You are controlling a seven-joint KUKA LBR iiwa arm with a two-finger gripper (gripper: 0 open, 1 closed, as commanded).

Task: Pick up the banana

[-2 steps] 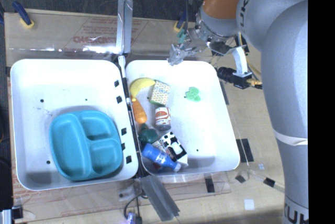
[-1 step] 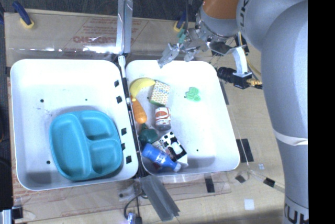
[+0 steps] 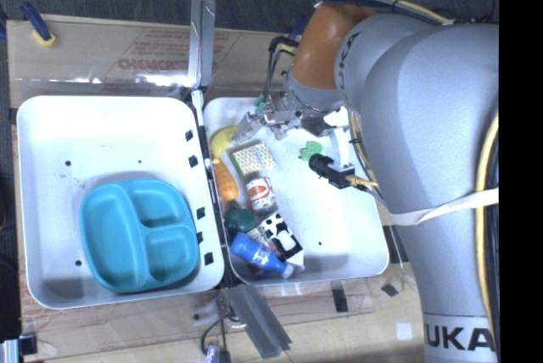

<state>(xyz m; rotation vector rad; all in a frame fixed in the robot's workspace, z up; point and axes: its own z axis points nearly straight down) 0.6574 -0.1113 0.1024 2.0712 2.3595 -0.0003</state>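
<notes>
Camera view, two white bins point(image 3: 51, 124), one banana point(image 3: 222, 138), one blue tray point(image 3: 140, 232)

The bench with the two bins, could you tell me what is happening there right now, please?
The KUKA arm reaches into the right bin, its end effector low at the far end, beside the banana. The banana lies against the bin's left wall among a carrot, a can and a blue bottle. Nothing looks lifted yet. A blue divided tray sits in the left bin.

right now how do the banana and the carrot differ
The banana is yellow; the carrot is orange. The banana sits farther up the right bin, nearer the gripper; the carrot lies below it. The banana is partly hidden by a patterned box; the carrot shows more fully. Both lie along the bin's left wall.
</notes>
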